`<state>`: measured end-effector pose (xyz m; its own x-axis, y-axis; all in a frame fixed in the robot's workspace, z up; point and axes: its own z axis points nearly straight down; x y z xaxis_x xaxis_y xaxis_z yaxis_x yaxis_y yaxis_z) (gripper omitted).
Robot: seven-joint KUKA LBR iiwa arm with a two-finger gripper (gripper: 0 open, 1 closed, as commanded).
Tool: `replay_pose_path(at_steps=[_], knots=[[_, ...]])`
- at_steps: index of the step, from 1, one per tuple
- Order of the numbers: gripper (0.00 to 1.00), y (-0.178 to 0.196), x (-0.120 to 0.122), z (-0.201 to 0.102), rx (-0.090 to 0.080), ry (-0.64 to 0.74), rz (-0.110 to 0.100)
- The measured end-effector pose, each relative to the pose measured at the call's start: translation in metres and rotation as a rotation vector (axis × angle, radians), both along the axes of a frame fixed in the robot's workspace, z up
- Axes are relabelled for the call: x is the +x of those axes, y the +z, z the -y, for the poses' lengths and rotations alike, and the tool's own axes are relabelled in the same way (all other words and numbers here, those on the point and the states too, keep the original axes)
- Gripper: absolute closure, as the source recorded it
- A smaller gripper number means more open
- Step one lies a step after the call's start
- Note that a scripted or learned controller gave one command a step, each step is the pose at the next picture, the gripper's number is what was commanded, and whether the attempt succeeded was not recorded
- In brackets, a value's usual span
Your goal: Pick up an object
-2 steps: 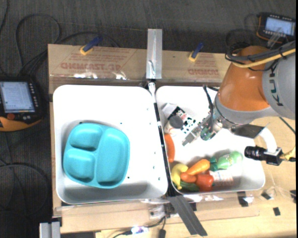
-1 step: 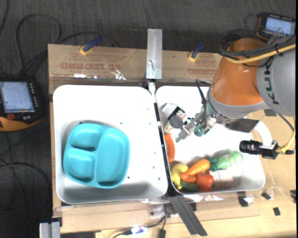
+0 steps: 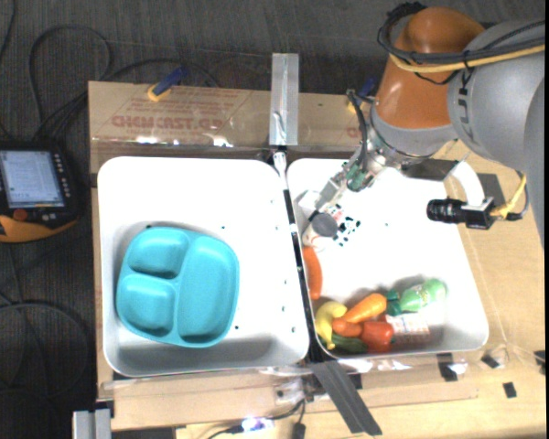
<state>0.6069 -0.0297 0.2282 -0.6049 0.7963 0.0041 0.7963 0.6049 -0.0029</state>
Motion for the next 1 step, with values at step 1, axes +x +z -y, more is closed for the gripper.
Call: replay_pose_path(at_steps=[1], knots=[[1.0, -0.0328, 0.0512, 0.0142, -0.003, 0.151, 0.001]])
